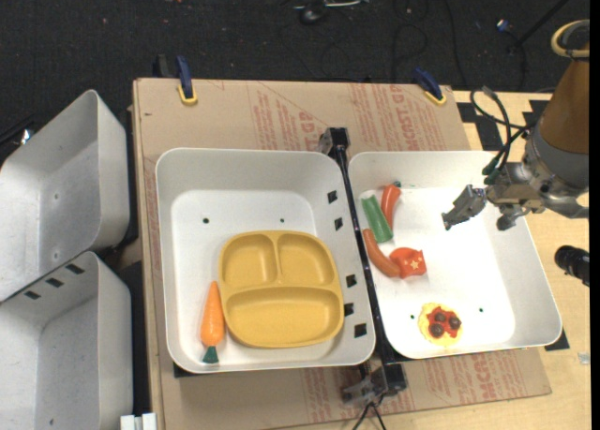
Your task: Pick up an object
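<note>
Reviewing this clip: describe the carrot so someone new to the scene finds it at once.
Look at the left white bin, which holds a yellow divided plate. The carrot lies just beside that plate's left edge, near the bin's front corner, pointing away from the camera. It is the only orange, tapered piece with a dark green stub; the other food toys sit in the right bin.

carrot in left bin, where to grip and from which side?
Grip the carrot across its orange body near the middle, coming straight down from above. It lies flat, roughly lengthwise beside the yellow divided plate, green tip toward the bin's near wall. The plate looks very close on one side, so that finger has little room; its other side looks freer.
</note>
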Controlling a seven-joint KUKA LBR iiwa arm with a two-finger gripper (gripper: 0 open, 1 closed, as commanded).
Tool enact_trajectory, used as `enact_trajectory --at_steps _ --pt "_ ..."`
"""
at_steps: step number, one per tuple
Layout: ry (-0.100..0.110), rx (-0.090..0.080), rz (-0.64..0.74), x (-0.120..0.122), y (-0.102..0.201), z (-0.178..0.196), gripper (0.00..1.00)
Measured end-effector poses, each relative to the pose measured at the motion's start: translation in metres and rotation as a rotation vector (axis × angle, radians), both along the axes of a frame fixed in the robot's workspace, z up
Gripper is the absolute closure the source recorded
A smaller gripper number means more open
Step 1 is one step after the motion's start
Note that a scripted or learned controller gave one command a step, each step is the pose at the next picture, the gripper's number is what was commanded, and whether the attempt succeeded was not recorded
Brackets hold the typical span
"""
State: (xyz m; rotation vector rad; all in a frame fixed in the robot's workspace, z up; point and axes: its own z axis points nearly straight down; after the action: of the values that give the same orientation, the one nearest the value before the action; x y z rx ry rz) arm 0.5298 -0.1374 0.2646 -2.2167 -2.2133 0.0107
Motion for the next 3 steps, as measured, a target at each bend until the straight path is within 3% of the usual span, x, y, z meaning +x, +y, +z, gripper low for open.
enact_trajectory --at_steps 1,3 --pt "-0.011 -0.002 0.002 0.002 0.000 0.005 0.00" --pt "-0.007 -0.001 0.001 0.013 0.001 -0.102 0.00"
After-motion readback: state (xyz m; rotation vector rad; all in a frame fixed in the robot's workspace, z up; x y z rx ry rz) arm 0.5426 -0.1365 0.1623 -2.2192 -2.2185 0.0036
